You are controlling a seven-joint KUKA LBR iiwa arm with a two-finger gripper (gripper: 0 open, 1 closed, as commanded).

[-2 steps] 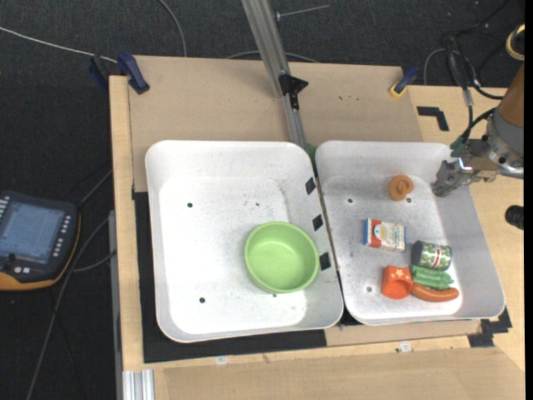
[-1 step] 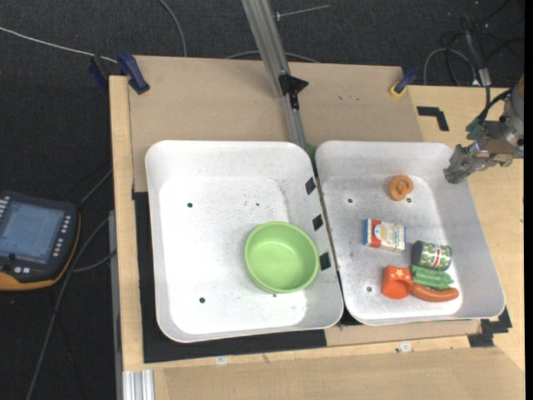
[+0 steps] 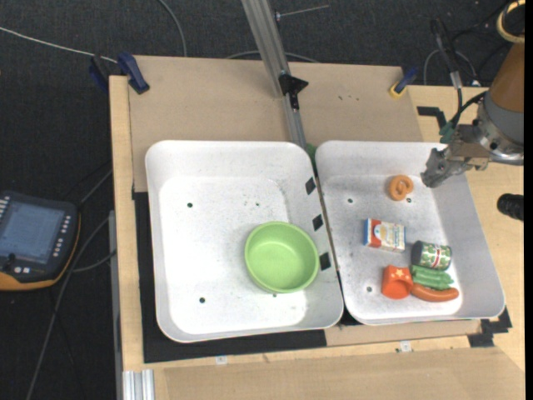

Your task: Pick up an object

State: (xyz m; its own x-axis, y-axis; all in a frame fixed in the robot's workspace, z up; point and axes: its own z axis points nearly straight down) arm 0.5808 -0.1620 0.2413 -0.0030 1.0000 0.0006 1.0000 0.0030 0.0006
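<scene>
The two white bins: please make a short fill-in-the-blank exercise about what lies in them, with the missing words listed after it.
1. The green bowl lies in the ____ bin of the camera view.
2. The small ring near the gripper has the colour ____.
3. The can with the green label lies in the same bin as the small ____ and white carton.

Missing words: left; orange; red
</scene>
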